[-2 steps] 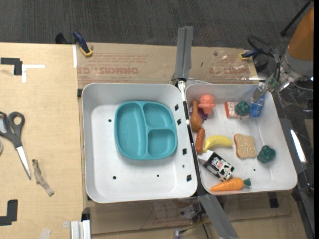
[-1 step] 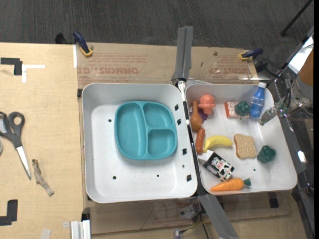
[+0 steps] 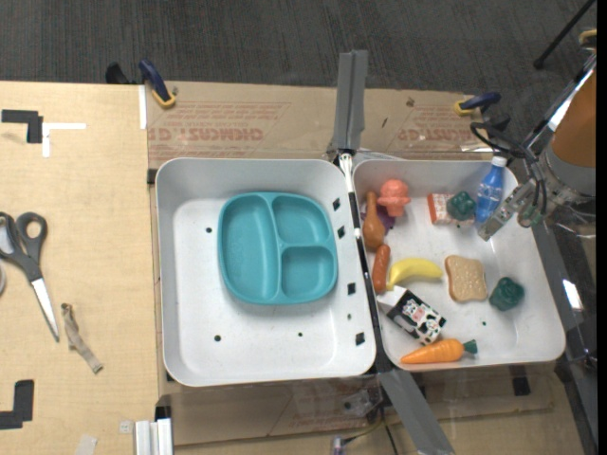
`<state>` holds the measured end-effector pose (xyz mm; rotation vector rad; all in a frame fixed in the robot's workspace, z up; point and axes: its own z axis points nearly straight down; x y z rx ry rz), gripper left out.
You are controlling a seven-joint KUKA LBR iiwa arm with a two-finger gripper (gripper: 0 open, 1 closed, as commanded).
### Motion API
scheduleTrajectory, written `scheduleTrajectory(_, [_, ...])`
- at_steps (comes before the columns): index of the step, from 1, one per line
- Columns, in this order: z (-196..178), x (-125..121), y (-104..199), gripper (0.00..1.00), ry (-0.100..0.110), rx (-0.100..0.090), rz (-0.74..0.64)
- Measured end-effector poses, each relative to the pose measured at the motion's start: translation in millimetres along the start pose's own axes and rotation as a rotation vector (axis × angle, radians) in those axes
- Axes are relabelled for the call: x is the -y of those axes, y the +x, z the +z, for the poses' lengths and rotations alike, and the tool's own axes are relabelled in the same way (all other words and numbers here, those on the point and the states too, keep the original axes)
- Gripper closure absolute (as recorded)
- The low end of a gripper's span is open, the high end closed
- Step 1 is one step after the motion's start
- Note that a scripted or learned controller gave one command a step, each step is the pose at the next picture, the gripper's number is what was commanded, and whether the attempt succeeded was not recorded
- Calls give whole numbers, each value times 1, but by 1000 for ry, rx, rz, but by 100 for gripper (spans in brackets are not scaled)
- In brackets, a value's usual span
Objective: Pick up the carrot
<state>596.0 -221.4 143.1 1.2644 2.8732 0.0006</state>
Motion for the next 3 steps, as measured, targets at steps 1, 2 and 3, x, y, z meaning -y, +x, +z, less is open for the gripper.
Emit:
scheduleTrajectory(1, [-59,56,50,100,1,-1,217])
scheduleTrajectory(2, [-18,31,29,100,0,-1,-31])
scheduleTrajectory(3, [-21,65,58,100,0,-1,-97])
